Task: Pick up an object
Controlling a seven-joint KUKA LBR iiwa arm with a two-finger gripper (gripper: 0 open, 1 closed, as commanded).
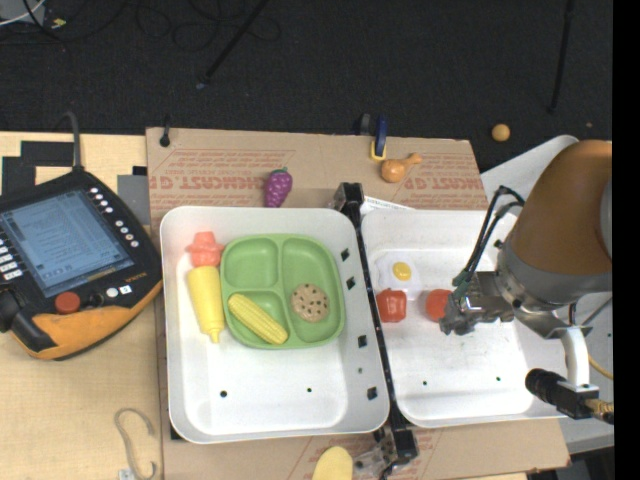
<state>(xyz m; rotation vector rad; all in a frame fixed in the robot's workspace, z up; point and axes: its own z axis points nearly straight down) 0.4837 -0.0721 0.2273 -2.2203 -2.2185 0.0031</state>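
Inspecting the right white plastic bin [470, 393], we find the two-finger gripper [458, 320] low beside a small red-orange rounded toy [437, 304], its claw state impossible to tell, and we judge the toy light, stiff, slippery, best pinched across its middle.

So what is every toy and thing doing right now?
Green plate: flat in the left bin.
Corn: lying on the plate.
Cookie: lying on the plate.
Yellow bottle: lying beside the plate.
Red toy: resting in the right bin.
Pincer: low over the right bin.
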